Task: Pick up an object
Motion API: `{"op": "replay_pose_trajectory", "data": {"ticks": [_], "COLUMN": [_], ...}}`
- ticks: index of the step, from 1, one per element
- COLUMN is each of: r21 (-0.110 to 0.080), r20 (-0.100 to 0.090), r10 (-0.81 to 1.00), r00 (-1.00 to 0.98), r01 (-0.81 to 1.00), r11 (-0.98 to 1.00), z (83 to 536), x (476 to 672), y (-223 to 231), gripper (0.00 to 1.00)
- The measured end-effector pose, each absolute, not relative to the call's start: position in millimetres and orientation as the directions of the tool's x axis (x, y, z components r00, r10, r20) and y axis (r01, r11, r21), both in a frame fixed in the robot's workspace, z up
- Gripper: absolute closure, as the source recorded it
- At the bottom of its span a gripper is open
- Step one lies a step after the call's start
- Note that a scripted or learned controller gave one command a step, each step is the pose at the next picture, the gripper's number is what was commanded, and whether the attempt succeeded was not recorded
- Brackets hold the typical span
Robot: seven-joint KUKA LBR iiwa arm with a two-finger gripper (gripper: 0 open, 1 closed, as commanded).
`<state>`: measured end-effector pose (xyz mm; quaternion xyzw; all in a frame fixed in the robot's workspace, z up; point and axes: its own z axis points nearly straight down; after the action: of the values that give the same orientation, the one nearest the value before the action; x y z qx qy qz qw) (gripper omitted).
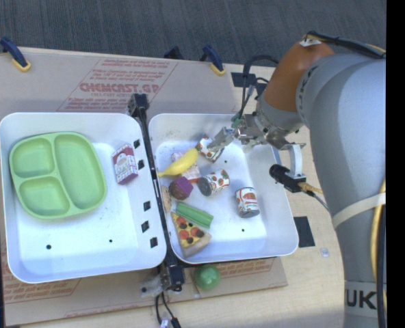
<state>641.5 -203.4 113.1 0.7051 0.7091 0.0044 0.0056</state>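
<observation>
Dark grey ribbed carpet floor behind. Light wooden counter covered by a printed brown cardboard sheet, held with blue clamps. Bright, even light.

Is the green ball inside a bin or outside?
Outside. The green ball sits on the cardboard below the right bin's rim.

Shot from a single fixed camera high above the bench, angled down at a slant. Frames two shallow white plastic bins side by side on a brown cardboard sheet, across centre and left of frame. Close enough to read small items inside. Takes in dark carpet along the top and the grey KUKA arm looming large at right.
</observation>
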Motion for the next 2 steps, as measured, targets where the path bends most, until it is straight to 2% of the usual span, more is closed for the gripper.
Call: {"op": "replay_pose_trajectory", "data": {"ticks": [1, 2], "r21": [0.001, 0.011], "r20": [0.0, -0.002], "r10": [1.0, 1.0], "r00": [-0.005, -0.005], "r01": [1.0, 1.0], "r11": [0.005, 0.005], "z": [129.4, 112.8], "x": [657.1, 658.9], "y": [-200.1, -185.1], "gripper": [0.0, 0.0]}}
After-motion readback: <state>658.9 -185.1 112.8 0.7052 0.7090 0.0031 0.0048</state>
